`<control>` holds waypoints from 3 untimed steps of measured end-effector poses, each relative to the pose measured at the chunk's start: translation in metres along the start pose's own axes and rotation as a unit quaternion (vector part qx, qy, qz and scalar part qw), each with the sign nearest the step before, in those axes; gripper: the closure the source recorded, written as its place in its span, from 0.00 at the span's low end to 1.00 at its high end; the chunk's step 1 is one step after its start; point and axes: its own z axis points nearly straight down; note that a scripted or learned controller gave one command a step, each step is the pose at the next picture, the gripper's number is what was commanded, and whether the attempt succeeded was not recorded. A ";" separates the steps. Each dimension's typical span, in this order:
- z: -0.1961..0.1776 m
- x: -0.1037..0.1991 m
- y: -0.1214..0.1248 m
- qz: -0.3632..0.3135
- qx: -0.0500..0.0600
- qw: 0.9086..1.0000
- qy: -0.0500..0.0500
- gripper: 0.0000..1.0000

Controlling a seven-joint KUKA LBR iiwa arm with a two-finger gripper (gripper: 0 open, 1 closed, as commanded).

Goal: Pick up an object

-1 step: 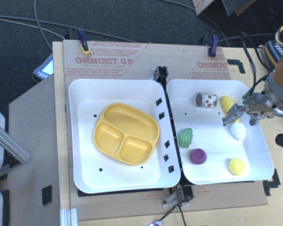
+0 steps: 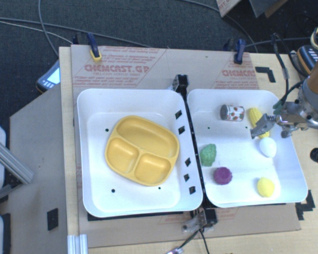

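The right bin (image 2: 291, 157) holds several small objects: a small patterned can (image 2: 232, 112) lying on its side, a yellow piece (image 2: 254, 115) next to it, a white egg (image 2: 267, 147), a green lump (image 2: 208, 153), a purple ball (image 2: 222, 175) and a yellow lemon (image 2: 265, 187). My gripper (image 2: 272, 128) reaches in from the right and hangs over the bin's upper right part, just above the white egg and right of the yellow piece. Its fingers (image 2: 260, 128) stand open with nothing between them.
The left bin (image 2: 90, 142) carries a yellow divided plate (image 2: 142, 150). A black clip strip (image 2: 184, 136) runs between the bins. Clamps (image 2: 94, 49) hold the cardboard at the back. Cables trail across the dark floor behind the bench.
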 end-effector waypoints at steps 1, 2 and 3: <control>0.057 -0.009 -0.003 0.001 0.003 1.000 0.001 0.00; 0.119 -0.004 -0.007 0.000 0.003 1.000 0.001 0.00; 0.159 -0.003 -0.008 0.000 0.002 1.000 0.001 0.00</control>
